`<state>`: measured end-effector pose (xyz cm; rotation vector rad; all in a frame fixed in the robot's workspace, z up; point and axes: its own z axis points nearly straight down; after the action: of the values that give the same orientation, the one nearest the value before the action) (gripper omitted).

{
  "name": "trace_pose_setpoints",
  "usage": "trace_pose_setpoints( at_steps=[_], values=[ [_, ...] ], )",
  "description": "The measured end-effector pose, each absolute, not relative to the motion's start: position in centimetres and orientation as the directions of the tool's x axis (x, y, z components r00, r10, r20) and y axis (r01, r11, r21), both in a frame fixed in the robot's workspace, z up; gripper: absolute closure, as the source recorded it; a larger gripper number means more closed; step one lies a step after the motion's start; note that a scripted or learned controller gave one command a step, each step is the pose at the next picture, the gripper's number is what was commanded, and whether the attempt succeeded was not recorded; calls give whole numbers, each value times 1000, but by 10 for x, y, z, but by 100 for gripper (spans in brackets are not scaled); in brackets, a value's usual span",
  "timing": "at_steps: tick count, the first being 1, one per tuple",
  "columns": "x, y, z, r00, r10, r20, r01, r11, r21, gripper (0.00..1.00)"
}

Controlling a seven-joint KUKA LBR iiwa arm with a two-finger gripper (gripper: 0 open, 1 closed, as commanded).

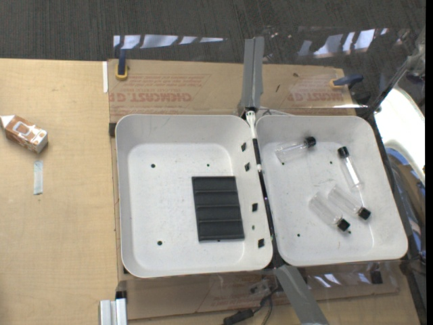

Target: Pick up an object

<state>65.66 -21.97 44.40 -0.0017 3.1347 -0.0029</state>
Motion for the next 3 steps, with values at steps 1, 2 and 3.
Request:
trace_pose_setpoints(
  at_steps=[1, 2, 3],
  values=[
    [660, -220, 445, -994, -108, -8, -108, 994, -3, 100],
    [660, -220, 445, -977, -214, -8, -214, 977, -3, 100],
    [660, -221, 445, -949, -315, -8, -315, 949, -3, 100]
  ],
)
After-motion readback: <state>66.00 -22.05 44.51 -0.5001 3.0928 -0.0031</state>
